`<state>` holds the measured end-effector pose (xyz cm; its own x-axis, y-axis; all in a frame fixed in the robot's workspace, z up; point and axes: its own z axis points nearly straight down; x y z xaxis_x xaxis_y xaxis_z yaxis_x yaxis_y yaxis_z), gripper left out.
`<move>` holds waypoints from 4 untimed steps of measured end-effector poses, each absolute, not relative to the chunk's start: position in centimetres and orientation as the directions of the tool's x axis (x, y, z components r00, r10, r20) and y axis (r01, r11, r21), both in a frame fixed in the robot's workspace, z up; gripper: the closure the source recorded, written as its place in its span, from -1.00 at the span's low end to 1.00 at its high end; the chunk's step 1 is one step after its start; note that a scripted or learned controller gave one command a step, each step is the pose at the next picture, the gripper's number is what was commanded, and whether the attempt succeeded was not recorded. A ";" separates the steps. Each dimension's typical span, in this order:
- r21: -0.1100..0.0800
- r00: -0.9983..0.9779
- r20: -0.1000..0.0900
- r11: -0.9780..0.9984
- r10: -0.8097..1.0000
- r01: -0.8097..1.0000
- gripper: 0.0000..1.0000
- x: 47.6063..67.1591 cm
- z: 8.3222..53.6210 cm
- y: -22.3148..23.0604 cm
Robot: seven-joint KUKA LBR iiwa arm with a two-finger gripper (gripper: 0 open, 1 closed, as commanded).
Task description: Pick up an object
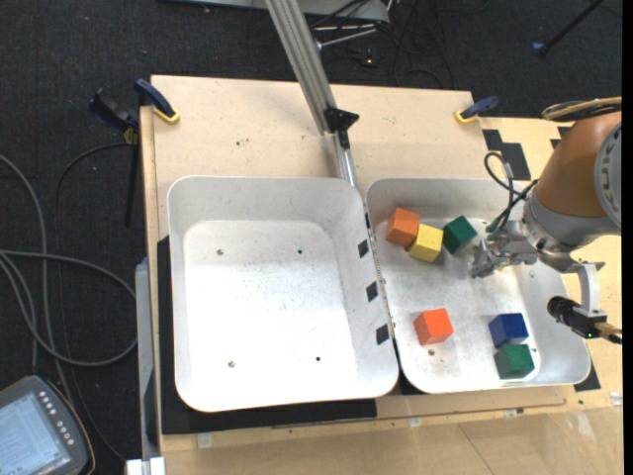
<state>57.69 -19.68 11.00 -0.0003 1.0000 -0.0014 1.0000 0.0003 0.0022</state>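
**Jaws low in the right bin, green cube just to their left**

The nearest candidate is the dark green cube (459,234), sitting on the floor of the right bin (554,310) near its back wall. It touches or nearly touches a yellow cube (427,242), which in turn presses against an orange cube (403,226); the three form a short row running left from the jaws. The jaws (483,262) hang just right of and slightly nearer the camera than the green cube, close to it but apart. From this slant I cannot tell how wide they stand, and nothing shows between them.

That relation decides the coming move, in my judgement: the cube lies up and to the left of the jaws, so a short shift that way would bring them over it. The yellow neighbour crowds its far side and may be nudged.

Further off, well apart from the row, a red-orange cube (432,326) sits alone near the bin's left wall, and a blue cube (507,329) touches a second green cube (514,361) toward the front right corner.

All are small, matte, sharp-edged blocks, likely rigid and easy to pinch across flat faces. The bins are smooth white plastic with rounded rims, speckled with dark flecks. The left bin (193,265) stands alongside on a pale wooden table (247,127).
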 end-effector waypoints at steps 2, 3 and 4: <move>0.007 -0.002 -0.003 0.002 1.000 1.000 1.00 56.1 21.8 -19.6; 0.008 -0.003 -0.003 0.003 1.000 1.000 1.00 56.3 27.2 -19.6; 0.004 -0.009 0.001 0.009 1.000 1.000 1.00 58.5 27.5 -14.2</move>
<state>58.49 -14.18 27.51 -0.0087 1.0000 0.0006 1.0000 0.0087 0.0037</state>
